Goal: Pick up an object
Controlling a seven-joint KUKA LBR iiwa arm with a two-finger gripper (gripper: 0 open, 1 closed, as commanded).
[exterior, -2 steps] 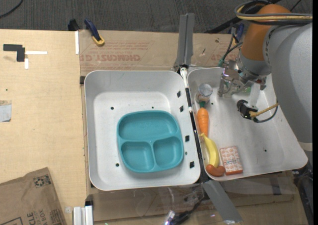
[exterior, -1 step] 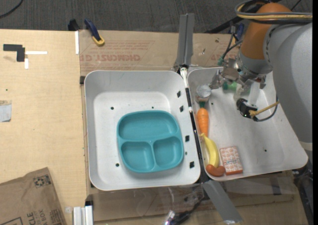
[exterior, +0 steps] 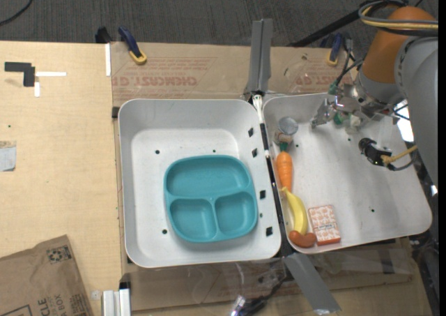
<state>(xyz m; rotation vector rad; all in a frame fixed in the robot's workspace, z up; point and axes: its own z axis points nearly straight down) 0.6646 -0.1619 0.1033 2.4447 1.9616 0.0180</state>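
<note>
Two white bins sit side by side on the table [exterior: 56,168]. Farthest left, the left bin [exterior: 139,189] carries a teal divided plate [exterior: 210,197], lying flat near its middle. Crossing the divider, the right bin [exterior: 390,203] holds the pickable things, lined along its left wall: a small grey round piece [exterior: 288,125] at the top, a carrot [exterior: 283,170] below it, then a banana [exterior: 296,210], a red piece [exterior: 302,239] at the bottom corner, and a small patterned box [exterior: 324,224] just beside the banana.

Further right, the gripper [exterior: 334,112] hangs over the bin's upper part, well apart from the row of items and with nothing between its fingers; how wide those fingers stand I cannot tell from this angle.

Judging by looks, the carrot and banana are toy food, light and stiff, with smooth curved skins that may slip, so a grasp across the narrow middle seems best. The box looks light with flat faces, likely the surest hold if taken across its short sides, though the banana beside it crowds one edge.
</note>
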